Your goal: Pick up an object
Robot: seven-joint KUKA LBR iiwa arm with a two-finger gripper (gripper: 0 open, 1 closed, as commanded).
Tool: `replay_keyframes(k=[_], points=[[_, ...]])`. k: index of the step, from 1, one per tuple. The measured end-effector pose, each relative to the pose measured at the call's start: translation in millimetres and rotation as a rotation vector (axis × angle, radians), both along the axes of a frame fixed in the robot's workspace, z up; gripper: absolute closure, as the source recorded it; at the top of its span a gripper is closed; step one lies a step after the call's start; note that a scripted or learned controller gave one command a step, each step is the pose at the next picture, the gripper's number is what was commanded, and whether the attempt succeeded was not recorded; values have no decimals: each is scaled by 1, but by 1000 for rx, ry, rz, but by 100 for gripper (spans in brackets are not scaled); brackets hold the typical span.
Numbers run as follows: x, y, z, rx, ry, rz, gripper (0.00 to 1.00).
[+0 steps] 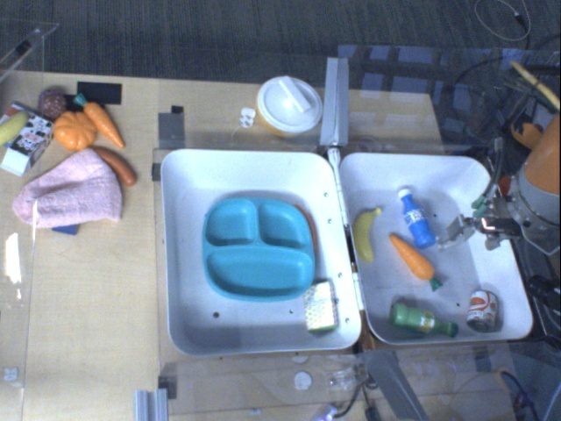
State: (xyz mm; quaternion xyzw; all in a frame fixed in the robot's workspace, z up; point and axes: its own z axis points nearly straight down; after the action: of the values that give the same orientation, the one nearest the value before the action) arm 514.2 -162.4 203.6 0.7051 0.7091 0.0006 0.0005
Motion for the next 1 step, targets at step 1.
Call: replay_keyframes(k=[1], points=[[4, 26, -109, -1, -4, 61, 0]])
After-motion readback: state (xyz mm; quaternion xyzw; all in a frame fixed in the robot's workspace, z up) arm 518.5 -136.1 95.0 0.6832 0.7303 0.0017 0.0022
